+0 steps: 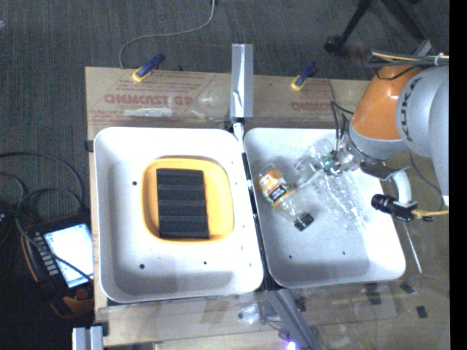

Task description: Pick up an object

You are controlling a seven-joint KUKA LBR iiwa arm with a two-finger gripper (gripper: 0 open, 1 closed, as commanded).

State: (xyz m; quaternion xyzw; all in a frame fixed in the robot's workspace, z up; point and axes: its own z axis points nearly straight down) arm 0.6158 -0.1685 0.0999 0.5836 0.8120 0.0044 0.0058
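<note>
In the right bin (343, 265) a small clear bottle (281, 194) with an orange label and a black cap lies on its side, left of centre. Crumpled clear plastic (339, 195) spreads across the middle of that bin. The grey arm with its orange band (379, 111) comes in from the upper right. My gripper (332, 164) points down over the upper end of the clear plastic, right of the bottle. The left bin (117, 254) holds a yellow sponge-like block with a black ribbed top (182, 203).
A metal post (241, 79) rises at the back between the two bins. Two blue-and-yellow clamps (148, 66) hold the brown board behind them. A black arm fitting with a cable (390, 205) hangs over the right bin's right side.
</note>
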